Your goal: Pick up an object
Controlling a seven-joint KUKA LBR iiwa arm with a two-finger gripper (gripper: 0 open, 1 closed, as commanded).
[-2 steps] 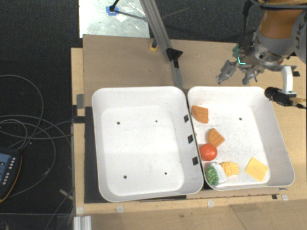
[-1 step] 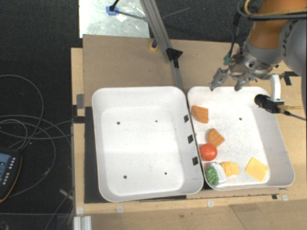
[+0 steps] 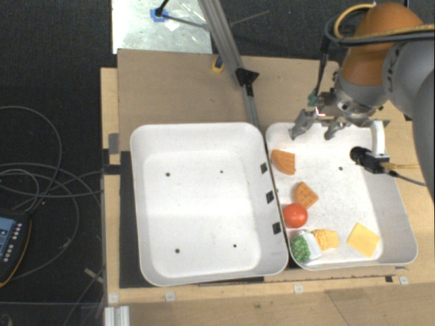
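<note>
My gripper (image 3: 315, 130) hangs over the far end of the right bin (image 3: 391, 202), open, with nothing between its two grey fingers. Below it in that bin lie an orange bread-like piece (image 3: 284, 161), a waffle-patterned orange piece (image 3: 306, 195), a red tomato (image 3: 294, 215), a green leafy piece (image 3: 300, 248), a yellow corn cob (image 3: 325, 238) and a yellow cheese wedge (image 3: 363, 239). The orange bread-like piece is the closest to the fingers, a little toward the near left of them.
The left bin (image 3: 146, 182) lies beside the right one, with black clips (image 3: 269, 196) along the shared wall. A grey pole (image 3: 224, 36) slants over the cardboard behind the bins. Cables and a handheld pendant (image 3: 12, 240) lie at the far left.
</note>
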